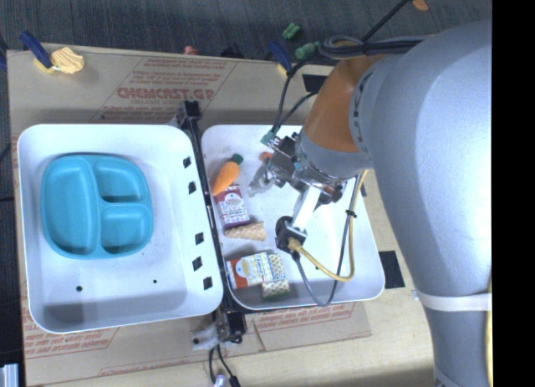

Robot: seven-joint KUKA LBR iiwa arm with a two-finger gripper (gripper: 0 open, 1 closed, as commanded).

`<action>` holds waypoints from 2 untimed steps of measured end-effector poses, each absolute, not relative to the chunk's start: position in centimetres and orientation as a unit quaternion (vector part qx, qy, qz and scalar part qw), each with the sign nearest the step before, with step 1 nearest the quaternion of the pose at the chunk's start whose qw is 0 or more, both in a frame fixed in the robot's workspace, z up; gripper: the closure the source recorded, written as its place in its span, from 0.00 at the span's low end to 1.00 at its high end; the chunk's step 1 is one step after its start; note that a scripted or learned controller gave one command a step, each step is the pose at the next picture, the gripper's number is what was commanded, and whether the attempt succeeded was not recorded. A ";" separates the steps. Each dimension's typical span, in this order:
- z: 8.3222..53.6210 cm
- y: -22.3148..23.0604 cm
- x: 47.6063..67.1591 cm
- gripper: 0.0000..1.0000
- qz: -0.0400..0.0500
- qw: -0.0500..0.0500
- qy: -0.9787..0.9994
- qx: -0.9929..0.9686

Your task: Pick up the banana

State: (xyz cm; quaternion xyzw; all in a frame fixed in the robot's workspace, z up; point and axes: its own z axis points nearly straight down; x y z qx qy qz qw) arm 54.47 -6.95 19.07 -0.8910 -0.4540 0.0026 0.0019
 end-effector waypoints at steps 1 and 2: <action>15.4 -13.9 51.6 0.00 0.002 0.002 -0.390 -0.921; 12.2 -18.7 48.0 0.00 0.002 0.002 -0.411 -0.911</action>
